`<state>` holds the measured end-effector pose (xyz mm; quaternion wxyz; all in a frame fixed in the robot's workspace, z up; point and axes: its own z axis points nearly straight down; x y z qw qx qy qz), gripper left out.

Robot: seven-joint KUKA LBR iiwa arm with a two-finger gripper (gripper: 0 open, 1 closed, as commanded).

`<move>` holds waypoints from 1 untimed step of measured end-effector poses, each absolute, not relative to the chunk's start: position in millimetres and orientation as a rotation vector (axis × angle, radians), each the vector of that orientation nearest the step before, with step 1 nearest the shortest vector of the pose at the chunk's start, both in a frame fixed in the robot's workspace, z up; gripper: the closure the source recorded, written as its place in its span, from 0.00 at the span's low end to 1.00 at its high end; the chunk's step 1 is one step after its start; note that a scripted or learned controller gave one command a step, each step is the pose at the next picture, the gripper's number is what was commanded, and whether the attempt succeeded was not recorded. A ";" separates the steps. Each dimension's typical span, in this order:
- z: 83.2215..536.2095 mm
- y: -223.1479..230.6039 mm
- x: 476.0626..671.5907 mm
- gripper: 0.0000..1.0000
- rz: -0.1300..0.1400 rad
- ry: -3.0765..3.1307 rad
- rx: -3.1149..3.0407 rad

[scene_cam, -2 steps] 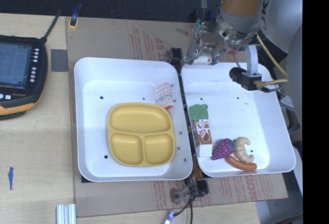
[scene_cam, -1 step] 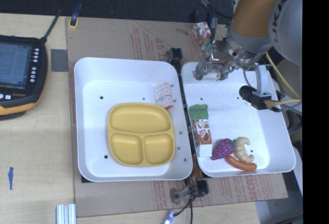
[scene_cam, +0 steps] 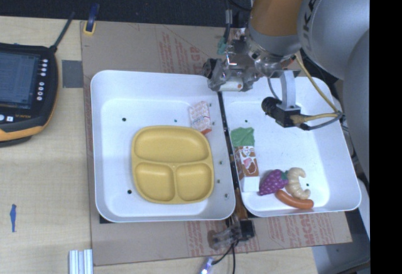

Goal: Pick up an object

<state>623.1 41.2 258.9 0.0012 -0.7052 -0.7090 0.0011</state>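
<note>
While the pincer (scene_cam: 231,78) hovers (grip unreadable), the snack packet (scene_cam: 200,117) lies just beside it.

Two bins (scene_cam: 103,141), one yellow tray (scene_cam: 171,163)

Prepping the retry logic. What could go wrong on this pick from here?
1. The gripper sits over the divider between the bins, so a descent may hit a rim.
2. The grapes, croissant and sausage touch; a grab may shove neighbours.
3. The packet lies near the left bin's wall, leaving little finger room.
</note>
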 end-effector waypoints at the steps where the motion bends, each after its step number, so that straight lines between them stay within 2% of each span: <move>1: 218.5 76.9 611.4 1.00 0.008 -2.226 -2.213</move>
